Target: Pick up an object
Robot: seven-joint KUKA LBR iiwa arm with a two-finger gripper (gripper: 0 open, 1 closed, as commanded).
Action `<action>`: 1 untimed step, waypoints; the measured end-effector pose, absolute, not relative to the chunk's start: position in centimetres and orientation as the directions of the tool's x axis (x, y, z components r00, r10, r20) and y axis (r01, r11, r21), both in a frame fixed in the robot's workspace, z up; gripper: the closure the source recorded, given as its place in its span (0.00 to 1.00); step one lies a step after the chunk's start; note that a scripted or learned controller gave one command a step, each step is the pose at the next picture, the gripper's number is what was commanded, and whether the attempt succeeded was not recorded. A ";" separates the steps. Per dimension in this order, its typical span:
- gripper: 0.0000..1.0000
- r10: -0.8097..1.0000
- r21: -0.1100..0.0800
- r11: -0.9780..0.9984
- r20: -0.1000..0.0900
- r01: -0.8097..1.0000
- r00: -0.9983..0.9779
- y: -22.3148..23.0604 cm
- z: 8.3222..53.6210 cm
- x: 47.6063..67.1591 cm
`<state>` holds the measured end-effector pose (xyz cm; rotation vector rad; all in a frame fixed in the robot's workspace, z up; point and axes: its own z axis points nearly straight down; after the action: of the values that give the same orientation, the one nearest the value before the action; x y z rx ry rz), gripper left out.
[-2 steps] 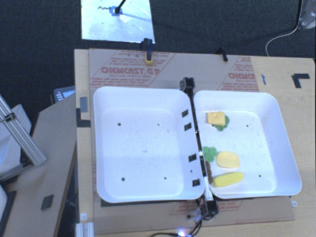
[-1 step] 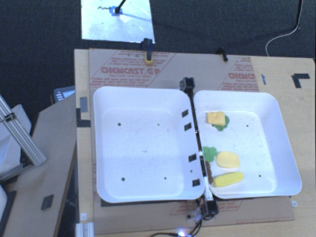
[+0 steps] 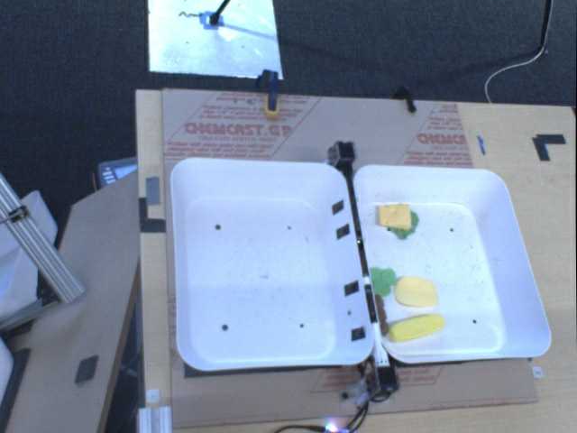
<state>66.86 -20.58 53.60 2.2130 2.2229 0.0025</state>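
Note:
The right bin [image 3: 505, 242] holds several small things near its left side. A flat yellow square piece [image 3: 393, 216] lies toward the back, partly over a dark green piece [image 3: 404, 230]. Nearer the front, a bright green piece [image 3: 383, 280] touches a pale yellow rounded lump [image 3: 416, 291]. A yellow corn cob [image 3: 416, 327] lies lengthwise at the front, beside a thin brown stick [image 3: 382, 314] along the bin's left wall.
The left bin [image 3: 194, 242] sits next to the right one, joined by a black-clipped divider [image 3: 356, 260]. Both rest on a cardboard sheet [image 3: 234, 129] on the wooden bench. A metal frame [image 3: 36, 251] stands at far left.

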 end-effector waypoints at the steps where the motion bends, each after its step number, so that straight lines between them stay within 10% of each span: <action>1: 1.00 1.000 -0.005 0.006 0.002 1.000 -0.006 -16.2 41.3 66.8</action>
<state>66.83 -16.24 41.27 2.2185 2.2322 -0.0033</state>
